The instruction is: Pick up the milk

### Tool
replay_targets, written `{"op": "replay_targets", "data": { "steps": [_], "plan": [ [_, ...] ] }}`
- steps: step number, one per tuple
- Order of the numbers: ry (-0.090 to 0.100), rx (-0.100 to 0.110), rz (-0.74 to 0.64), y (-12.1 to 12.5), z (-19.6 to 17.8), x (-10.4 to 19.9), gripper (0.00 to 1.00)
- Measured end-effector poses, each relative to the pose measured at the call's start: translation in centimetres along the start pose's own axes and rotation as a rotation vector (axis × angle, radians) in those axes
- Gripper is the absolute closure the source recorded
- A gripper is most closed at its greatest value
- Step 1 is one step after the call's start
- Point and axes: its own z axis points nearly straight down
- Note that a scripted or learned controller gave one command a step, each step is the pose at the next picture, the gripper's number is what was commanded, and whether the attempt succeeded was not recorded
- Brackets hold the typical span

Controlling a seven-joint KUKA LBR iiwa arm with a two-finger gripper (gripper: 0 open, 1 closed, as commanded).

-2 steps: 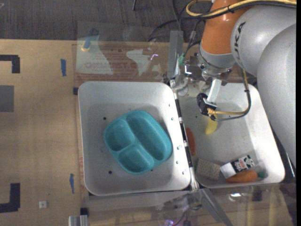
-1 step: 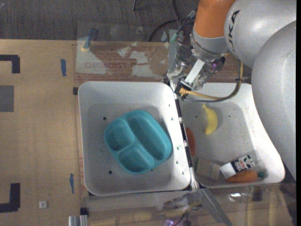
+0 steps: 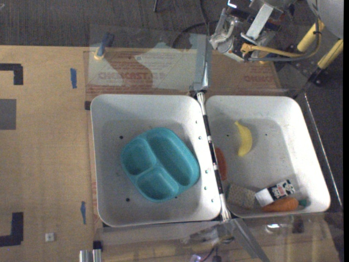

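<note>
Above the right bin (image 3: 305, 124), jaws (image 3: 222, 37) hang, spread unclear; milk (image 3: 276, 192) lies beside the carrot (image 3: 283, 204).

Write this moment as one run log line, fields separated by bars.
gripper: above bins' far edge | milk carton: right bin, near corner, beside carrot | pick: not begun

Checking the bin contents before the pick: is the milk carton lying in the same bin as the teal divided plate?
No, the milk carton lies in the right bin beside the carrot, while the teal divided plate sits in the left bin.
</note>
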Motion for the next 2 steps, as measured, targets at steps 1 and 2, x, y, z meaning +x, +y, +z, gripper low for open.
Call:
{"op": "replay_targets", "data": {
  "steps": [1,2],
  "plan": [
    [0.000,0.000,0.247,-2.5,-1.0,6.0,1.00],
    [0.000,0.004,0.374,-8.9,-1.0,13.0,1.00]
  ]
}}
